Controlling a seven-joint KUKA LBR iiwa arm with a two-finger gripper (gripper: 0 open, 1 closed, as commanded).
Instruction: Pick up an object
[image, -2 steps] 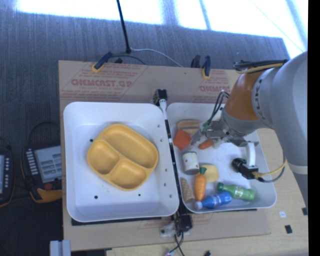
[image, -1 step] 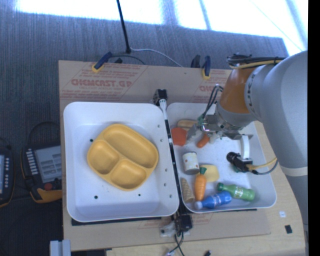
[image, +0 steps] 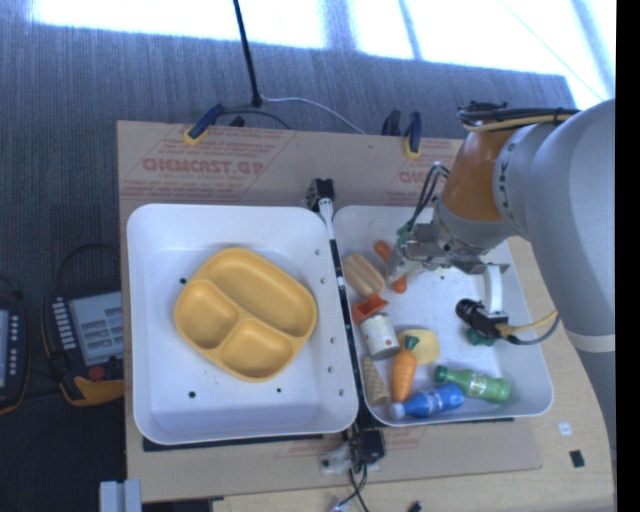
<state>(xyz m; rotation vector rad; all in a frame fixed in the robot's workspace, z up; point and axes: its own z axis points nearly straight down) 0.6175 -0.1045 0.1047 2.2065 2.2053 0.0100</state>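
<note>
The right bin (image: 520, 300) holds several small toys. At its upper left lie a tan bun (image: 362, 272), a small orange piece (image: 383, 250) and another orange bit (image: 400, 284). Below them are a red-orange block (image: 368, 306), a white can (image: 379, 335), a yellow lump (image: 424, 345), a carrot (image: 403, 372), a tan ridged cone (image: 374, 379), a blue bottle (image: 430, 402) and a green bottle (image: 476, 383). My gripper (image: 408, 256) reaches down into the bin's upper left, just right of the bun and between the two orange pieces. I see nothing held in it.
The left bin (image: 150, 260) holds a yellow divided plate (image: 246, 312). The grey arm and its orange band (image: 475, 180) cover the right bin's upper right. A black cable fitting (image: 478, 320) hangs over the bin's right side. Clamps sit on the bench's far edge.
</note>
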